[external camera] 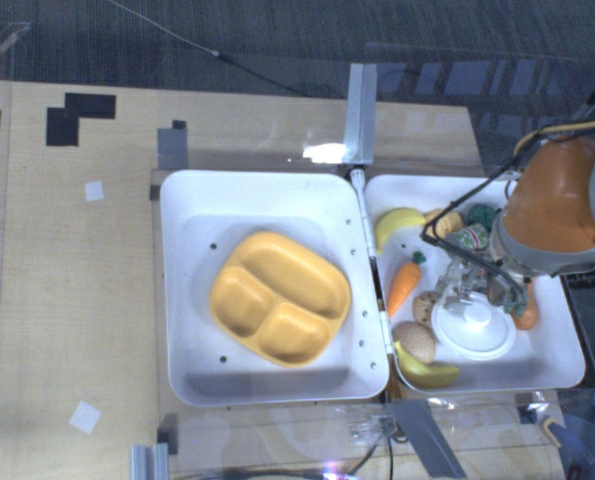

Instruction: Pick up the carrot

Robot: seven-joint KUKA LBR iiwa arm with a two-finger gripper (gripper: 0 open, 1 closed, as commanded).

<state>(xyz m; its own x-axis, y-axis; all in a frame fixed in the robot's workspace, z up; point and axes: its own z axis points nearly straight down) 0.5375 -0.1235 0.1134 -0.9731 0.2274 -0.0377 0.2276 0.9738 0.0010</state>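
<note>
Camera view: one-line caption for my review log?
Gripper hovers in the right bin beside the carrot; yellow divided plate sits in the left bin.

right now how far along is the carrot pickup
Nothing looks done yet: the carrot lies in the right bin, near the wall it shares with the left bin, untouched. In hand: the arm is over the right bin, with its end effector low beside the carrot, above a white dish. Left to do: close on the carrot and lift it.
</note>
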